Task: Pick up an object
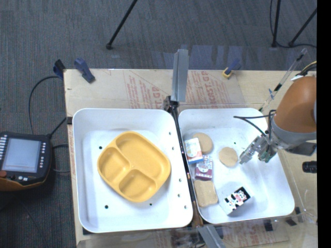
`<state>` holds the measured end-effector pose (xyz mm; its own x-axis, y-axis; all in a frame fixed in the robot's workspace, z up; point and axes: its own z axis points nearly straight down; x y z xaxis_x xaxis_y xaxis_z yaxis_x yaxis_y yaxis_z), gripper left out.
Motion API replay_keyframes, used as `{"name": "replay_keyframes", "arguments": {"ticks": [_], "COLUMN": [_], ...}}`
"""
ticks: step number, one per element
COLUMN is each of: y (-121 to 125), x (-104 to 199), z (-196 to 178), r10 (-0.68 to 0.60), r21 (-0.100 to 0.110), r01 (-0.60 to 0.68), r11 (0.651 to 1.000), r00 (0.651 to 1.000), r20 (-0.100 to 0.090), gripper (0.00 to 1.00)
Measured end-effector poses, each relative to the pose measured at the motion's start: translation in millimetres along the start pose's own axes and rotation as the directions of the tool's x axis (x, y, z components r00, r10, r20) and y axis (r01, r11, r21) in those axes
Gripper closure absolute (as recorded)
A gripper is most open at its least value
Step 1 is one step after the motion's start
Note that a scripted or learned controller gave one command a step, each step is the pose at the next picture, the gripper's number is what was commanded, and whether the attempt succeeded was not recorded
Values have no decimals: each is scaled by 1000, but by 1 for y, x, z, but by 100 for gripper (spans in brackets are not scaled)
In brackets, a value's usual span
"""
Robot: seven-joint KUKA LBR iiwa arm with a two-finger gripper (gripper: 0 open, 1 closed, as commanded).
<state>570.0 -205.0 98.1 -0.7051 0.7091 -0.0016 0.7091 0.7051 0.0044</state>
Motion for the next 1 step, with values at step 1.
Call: {"name": "replay_keyframes", "arguments": {"ticks": [1], "y": [32], "x": [-42], "z": [11], "r10": [161], "r21": [3], "r01": [-161], "r11": [987], "r00": [987], "r20": [0], "gripper": [100]}}
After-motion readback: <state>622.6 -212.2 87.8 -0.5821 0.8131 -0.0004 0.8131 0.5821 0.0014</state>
